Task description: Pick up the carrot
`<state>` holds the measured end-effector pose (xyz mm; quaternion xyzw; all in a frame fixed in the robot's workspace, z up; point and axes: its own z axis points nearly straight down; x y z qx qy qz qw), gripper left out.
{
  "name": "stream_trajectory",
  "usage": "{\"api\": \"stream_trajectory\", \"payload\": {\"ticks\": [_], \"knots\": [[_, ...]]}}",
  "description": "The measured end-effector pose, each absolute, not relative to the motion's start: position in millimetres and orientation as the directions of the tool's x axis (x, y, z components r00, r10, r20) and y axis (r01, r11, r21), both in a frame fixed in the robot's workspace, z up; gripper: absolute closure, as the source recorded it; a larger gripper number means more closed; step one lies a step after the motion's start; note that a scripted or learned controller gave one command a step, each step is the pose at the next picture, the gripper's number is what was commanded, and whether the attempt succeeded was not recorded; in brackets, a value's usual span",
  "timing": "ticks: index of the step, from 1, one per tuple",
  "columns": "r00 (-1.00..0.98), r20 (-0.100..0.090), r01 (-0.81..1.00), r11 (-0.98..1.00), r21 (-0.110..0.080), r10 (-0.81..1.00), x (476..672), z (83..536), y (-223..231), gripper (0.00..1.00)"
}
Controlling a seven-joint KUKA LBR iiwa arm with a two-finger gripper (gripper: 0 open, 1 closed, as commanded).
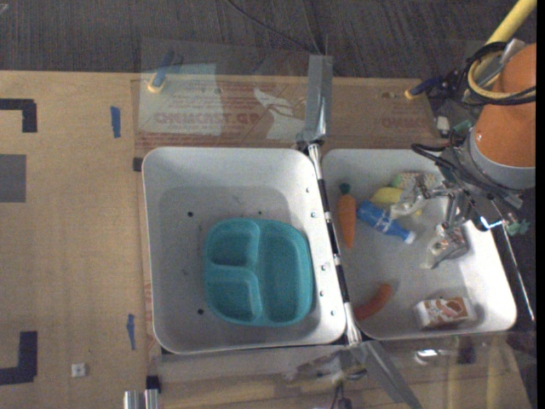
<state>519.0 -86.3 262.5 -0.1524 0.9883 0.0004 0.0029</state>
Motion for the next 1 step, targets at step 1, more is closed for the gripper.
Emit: {"api": "stream_trajectory", "payload": {"ticks": [1], "knots": [[-0.936, -0.005, -0.353, 0.936, 0.0, -0.353, 551.6, 289.9, -52.2, 0.0]]}}
